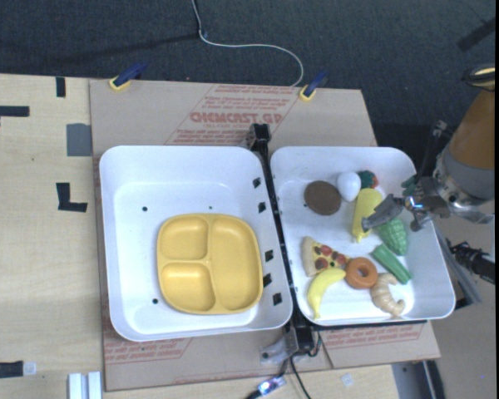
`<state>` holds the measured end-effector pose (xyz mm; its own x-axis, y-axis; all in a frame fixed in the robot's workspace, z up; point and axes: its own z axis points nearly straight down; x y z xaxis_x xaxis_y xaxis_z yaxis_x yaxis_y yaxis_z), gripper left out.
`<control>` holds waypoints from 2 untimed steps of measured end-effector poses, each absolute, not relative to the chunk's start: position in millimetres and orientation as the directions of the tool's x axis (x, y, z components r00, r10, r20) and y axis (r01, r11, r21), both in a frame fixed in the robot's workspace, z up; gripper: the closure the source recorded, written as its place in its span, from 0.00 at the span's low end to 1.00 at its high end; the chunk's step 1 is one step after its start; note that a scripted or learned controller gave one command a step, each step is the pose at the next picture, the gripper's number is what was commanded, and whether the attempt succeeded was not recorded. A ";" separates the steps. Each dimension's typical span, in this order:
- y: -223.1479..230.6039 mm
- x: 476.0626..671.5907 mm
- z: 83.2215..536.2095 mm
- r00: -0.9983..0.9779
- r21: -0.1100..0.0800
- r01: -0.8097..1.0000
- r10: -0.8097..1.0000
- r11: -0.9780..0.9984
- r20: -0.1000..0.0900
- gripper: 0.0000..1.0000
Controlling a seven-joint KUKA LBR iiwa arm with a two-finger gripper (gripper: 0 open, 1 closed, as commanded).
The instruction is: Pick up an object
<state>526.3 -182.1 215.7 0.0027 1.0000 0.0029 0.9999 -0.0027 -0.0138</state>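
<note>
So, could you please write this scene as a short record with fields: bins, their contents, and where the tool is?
left bin: holds a yellow divided plate
right bin: holds toy foods
toy foods: brown round piece, white egg, pizza slice, banana, donut, green pieces
tool: over the right bin's right side, near the yellow piece
held object: none seen
</note>
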 end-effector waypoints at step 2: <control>-170.8 528.7 168.2 -0.001 -0.006 1.000 1.000 0.001 0.001 0.00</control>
<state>528.7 -170.8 168.2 -0.0008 1.0000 0.0013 1.0000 0.0008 -0.0058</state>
